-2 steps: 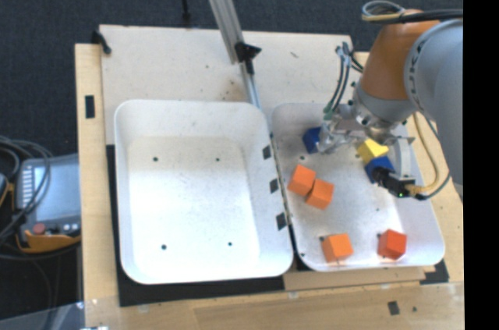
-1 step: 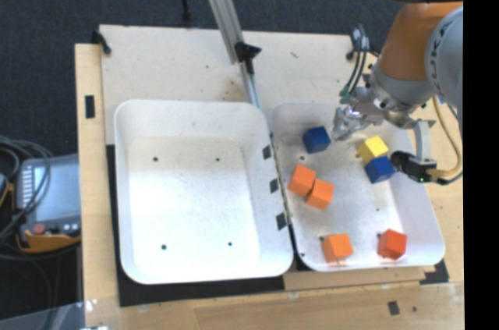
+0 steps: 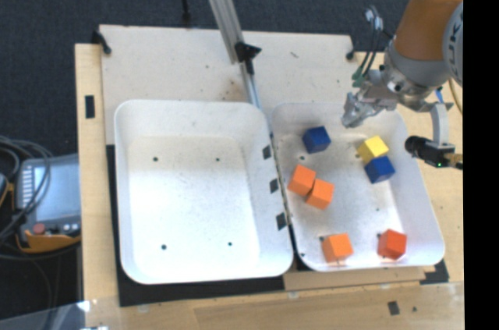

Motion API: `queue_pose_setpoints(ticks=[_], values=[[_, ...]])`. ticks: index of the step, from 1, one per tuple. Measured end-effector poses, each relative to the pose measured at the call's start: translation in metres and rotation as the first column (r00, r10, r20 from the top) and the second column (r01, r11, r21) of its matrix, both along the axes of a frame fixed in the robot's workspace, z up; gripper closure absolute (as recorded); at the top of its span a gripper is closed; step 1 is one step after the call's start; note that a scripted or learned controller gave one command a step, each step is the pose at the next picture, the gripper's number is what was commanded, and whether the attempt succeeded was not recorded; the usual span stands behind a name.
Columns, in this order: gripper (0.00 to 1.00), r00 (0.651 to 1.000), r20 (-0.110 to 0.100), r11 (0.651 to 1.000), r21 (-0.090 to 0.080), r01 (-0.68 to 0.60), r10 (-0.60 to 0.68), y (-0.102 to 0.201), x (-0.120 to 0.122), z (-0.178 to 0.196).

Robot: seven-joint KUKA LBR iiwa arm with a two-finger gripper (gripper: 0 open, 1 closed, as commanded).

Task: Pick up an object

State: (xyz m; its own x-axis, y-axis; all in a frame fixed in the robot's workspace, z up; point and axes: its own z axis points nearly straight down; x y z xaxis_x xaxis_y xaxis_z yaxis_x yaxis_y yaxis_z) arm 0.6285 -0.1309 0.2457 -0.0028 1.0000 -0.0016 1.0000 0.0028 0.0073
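Note:
The right bin [image 3: 417,200] holds several small blocks: a blue cube [image 3: 316,138] near its back, a yellow block [image 3: 374,147] touching another blue cube [image 3: 380,168], two orange blocks [image 3: 310,187] side by side in the middle, an orange cube [image 3: 337,246] at the front and a red-orange block [image 3: 392,243] at the front right. My gripper [image 3: 355,113] hangs over the bin's back edge, to the right of the first blue cube and behind the yellow block. Nothing shows between its fingers.
The left bin [image 3: 129,188] lies beside the right one. A slanted metal rail [image 3: 222,5] runs from the top down to the gap between the bins. A control pendant [image 3: 43,200] with cables sits off the bench at the left.

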Motion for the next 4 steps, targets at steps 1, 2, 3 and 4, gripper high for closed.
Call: queue_pose_setpoints(ticks=[1, 2, 3, 4], values=[[1.00, 1.000, -0.008, 1.000, 0.002, -0.003, 0.003, 0.052, -0.008, -0.011], [1.00, 1.000, -0.009, 1.000, 0.003, -0.004, 0.004, 0.104, -0.005, -0.016], [1.00, 1.000, -0.010, 1.000, 0.003, -0.002, 0.002, 0.156, -0.006, -0.022], [1.00, 1.000, -0.006, 1.000, 0.003, -0.004, 0.004, 0.201, -0.009, -0.015]])
